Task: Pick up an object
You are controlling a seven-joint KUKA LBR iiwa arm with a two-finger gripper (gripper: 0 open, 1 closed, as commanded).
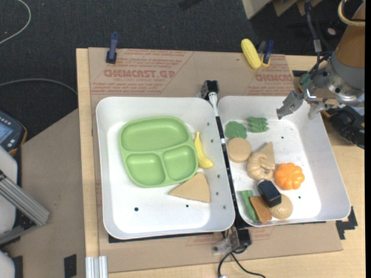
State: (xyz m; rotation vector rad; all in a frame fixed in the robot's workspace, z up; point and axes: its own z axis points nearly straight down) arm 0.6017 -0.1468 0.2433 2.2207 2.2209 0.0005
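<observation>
Right bin (324, 149) toys, left bin (110, 172) tray (157, 150)

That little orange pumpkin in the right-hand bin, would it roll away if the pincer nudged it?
The pumpkin looks round and squat, so it may roll or wobble. Its ribbed, glossy surface suggests slippery plastic. The croissant touching its left side might stop it.

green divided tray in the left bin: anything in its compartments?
Empty. All three compartments of the green divided tray show bare green; the banana lies beside its right edge.
</observation>
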